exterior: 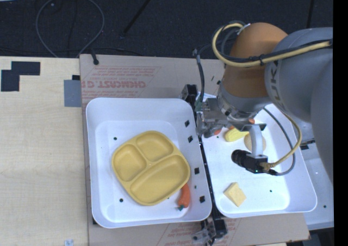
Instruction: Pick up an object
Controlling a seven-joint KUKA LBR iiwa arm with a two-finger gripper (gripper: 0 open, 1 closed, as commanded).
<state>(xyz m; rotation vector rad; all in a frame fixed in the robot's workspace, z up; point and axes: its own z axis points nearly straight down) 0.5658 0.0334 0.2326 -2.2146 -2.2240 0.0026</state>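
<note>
Nearest the lens: pale yellow wedge block (235, 194), lying flat near the front edge of the right bin (296, 196), well apart from everything else. Best pick candidate, I'd say. Looks light and stiff, maybe foam or plastic, flat faces, so pinch it across its two long sides; low slip risk.

Further back in the same bin, by the rear left corner: small yellow piece (235, 135), with a red bit (217, 131) just beside it, right under the wrist. Crowded there, harder grab.

Gripper (212, 122) sits low over that rear left corner, close to the divider; can't tell its state, wrist housing hides the tip. Nothing visibly held.

Left bin (138, 108): yellow three-compartment plate (150, 167) lies centre, compartments bare. Orange carrot (184, 196) touches the plate's front right rim, near the bin's front right corner. Carrot looks smooth and tapered, likely slippery.
</note>
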